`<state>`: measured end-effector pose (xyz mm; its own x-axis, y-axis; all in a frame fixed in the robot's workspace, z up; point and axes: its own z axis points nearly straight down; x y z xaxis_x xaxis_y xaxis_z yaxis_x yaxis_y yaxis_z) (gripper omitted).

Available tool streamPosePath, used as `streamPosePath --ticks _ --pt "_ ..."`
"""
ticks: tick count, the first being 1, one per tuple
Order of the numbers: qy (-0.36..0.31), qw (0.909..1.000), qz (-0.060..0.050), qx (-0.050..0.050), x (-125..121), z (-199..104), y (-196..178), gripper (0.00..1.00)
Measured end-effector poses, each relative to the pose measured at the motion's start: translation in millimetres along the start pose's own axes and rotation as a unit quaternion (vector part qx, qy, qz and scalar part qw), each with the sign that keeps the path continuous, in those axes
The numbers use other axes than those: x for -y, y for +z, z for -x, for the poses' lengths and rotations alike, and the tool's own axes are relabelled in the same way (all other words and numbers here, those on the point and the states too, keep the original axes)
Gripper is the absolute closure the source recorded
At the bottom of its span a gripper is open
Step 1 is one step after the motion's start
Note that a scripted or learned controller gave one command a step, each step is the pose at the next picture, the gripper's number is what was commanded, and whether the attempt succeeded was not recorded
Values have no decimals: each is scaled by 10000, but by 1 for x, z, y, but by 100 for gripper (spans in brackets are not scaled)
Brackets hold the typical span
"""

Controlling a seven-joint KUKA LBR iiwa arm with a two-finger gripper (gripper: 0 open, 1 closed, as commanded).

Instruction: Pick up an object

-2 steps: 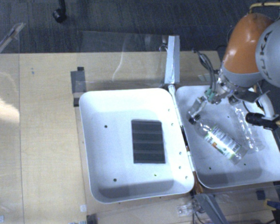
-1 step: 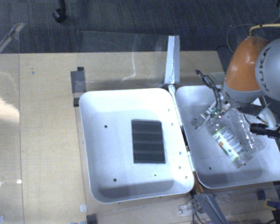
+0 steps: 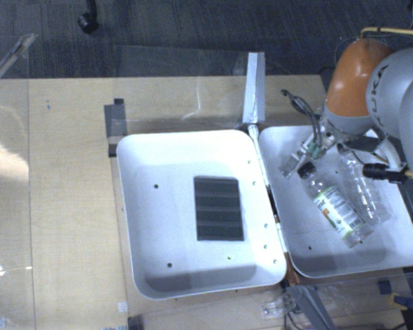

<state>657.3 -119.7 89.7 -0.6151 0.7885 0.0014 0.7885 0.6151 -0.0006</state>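
Gripper (image 3: 306,155) sits low in right white bin (image 3: 403,253), near its back-left corner; grip state unclear. Clear plastic bottles (image 3: 343,204) lie just beside it, mid-bin. Grey arm w/ orange band (image 3: 356,80) leans in from right.

Two shallow white bins are sitting side by side under me on the wooden bench (image 3: 63,227). The left bin (image 3: 145,200) and the right bin (image 3: 403,249) are touching along their inner rims. Dark carpet (image 3: 182,21) is showing beyond the bench's far edge.
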Motion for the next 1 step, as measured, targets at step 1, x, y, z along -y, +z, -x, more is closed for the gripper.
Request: streamPosePath --ticks 1 --pt "-38 9999 62 75 -4 1 -13 100"
